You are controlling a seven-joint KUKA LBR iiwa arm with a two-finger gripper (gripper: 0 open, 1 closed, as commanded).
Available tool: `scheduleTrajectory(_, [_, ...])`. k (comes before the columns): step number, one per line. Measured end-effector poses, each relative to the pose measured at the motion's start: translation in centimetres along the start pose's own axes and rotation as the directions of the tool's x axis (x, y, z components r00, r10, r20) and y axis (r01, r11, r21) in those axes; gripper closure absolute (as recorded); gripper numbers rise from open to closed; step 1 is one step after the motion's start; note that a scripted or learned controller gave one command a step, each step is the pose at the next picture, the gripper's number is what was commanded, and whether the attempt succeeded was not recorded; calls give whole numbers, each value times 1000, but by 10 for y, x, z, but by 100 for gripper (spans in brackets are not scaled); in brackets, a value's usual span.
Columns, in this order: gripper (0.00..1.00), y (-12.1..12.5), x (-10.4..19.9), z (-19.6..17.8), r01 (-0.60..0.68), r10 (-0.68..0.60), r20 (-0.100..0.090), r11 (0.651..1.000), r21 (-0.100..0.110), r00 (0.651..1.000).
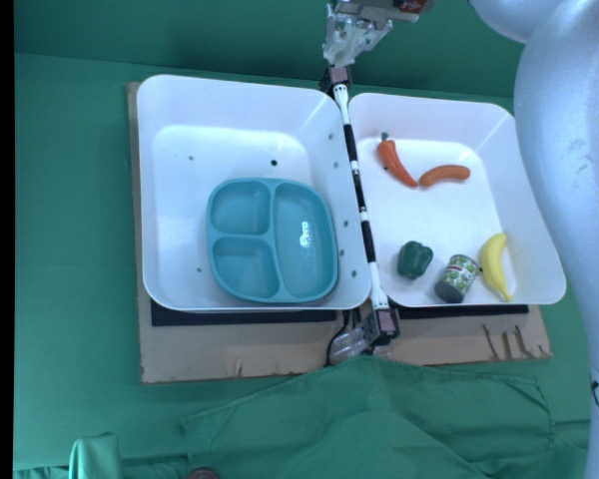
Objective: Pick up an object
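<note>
I'd go for the banana (494, 264), right of the small jar (457, 276): prob. light, firm, smooth plastic, so pinch mid-body across the curve. Hand (351, 30) hangs above the bins' far edge; can't tell if it's apart or together.

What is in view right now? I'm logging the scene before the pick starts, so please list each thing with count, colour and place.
bins: 2, white, side by side on the bench
divided plate: 1, teal, left bin
carrot: 1, orange, right bin, far side
sausage: 1, orange-red, right bin, beside the carrot
pepper: 1, green, right bin, near side
can: 1, green label, between pepper and banana
banana: 1, yellow, right bin, near right
cloth: green, covering the bench
gripper: 1, metal, above the far end of the divider
</note>
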State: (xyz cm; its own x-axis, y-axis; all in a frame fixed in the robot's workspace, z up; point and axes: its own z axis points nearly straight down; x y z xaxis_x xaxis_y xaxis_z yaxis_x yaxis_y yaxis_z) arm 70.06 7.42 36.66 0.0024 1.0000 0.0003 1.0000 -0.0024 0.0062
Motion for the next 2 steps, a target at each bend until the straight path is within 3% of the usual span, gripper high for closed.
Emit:
scheduleTrajectory(1, [100,-11,32,7,0,0,0,1000,3,1000])
scheduleTrajectory(2, [100,0,94,4,1,-1,-1,1000,0,1000])
